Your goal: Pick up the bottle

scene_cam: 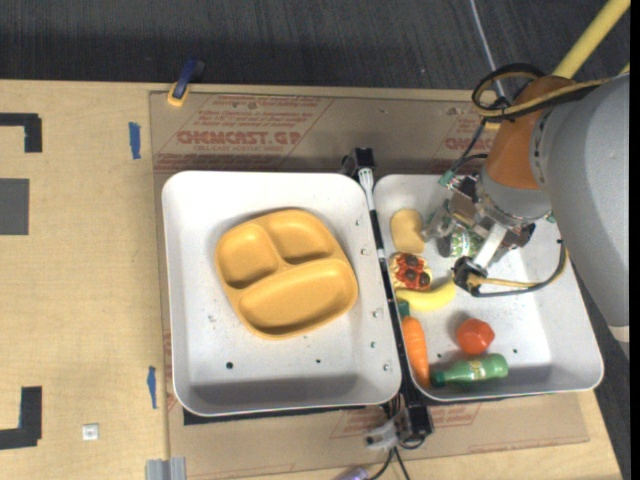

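Lying on its side at the near edge of the right white bin (560, 298) is the green plastic bottle (470, 370) with a yellow cap, just beside an orange carrot (415, 348) and a red tomato (475, 335). Farther back lie a yellow banana (428, 295), a red patterned toy (409, 267) and a pale potato-shaped piece (406, 228). Whether the claw (468, 238) is open or closed, I cannot tell; it hangs over the bin's far half, well apart from the bottle. A yellow divided tray (287, 271) fills the left white bin (190, 298) on the desk (80, 268).
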